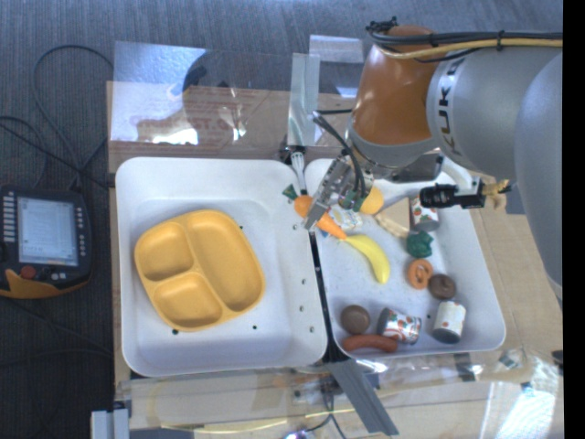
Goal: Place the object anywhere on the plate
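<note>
i see the gripper [327, 199] low over the carrot [322, 221] at the bin divider, right of the yellow plate [197, 268]; whether it grips i cannot tell. i judge the placing not yet done.

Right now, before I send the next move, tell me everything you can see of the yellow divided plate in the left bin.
The yellow, glossy, plastic-looking divided plate lies flat and face up on the floor of the shallow white left bin, turned at a slant to the bin's sides. It has rounded corners and raised ridges that split it into three compartments: one large, two smaller. It holds nothing, and nothing but the bin touches it.
</note>
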### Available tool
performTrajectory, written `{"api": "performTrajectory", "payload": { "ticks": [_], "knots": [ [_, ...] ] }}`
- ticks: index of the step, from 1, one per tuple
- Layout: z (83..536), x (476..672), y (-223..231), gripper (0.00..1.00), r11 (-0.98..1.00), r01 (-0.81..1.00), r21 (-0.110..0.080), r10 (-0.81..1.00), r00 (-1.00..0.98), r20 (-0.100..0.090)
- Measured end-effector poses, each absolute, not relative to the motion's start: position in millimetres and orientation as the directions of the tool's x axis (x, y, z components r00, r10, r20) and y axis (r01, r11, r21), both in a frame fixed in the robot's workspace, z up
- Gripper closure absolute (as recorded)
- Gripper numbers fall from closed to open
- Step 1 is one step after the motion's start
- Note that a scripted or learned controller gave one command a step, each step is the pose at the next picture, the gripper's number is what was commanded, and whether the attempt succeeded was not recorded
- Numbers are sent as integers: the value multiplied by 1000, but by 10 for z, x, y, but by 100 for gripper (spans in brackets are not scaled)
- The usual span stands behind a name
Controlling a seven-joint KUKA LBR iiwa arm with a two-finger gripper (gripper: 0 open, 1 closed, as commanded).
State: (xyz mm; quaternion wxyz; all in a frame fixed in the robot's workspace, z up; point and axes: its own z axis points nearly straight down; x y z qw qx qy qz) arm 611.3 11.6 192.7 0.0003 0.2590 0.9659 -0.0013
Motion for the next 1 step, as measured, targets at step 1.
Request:
{"api": "performTrajectory", "payload": {
  "ticks": [1],
  "knots": [
    [1928, 6114, 116, 0, 866, 500, -2, 500, -866, -1]
  ]
}}
